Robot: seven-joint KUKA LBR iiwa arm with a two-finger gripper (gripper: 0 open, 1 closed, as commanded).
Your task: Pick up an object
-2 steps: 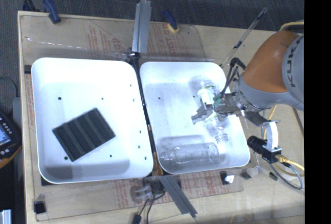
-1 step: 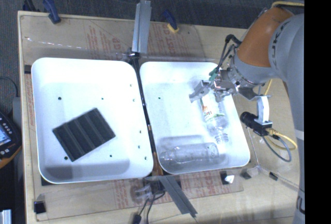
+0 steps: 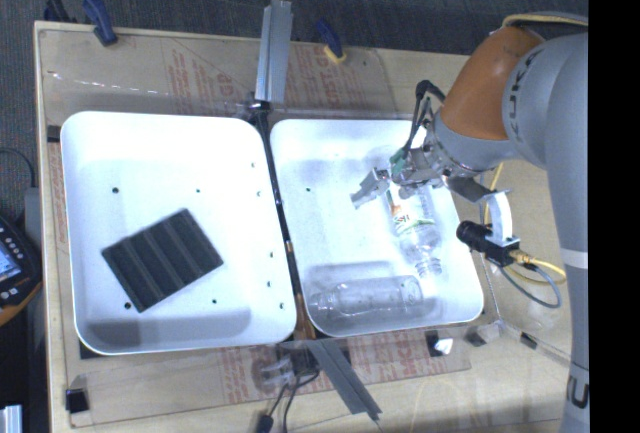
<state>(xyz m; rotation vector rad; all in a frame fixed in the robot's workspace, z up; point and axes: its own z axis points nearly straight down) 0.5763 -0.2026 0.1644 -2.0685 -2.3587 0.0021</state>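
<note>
A small clear plastic bottle (image 3: 413,227) with a white and red label lies in the right bin (image 3: 320,221), pointing toward the bin's near right corner. My gripper (image 3: 390,183) hangs low over the far end of this bottle, at or just above it. A larger clear bottle (image 3: 366,298) lies on its side along the right bin's front wall. A black ribbed rectangular slab (image 3: 162,258) rests flat in the left bin (image 3: 90,151), well away from the gripper.
The grey arm with its orange band (image 3: 490,101) reaches in over the right bin's right rim. A black cable fitting (image 3: 488,241) and a yellow cable sit just outside that rim. A metal bar (image 3: 274,51) stands behind the divider between the bins.
</note>
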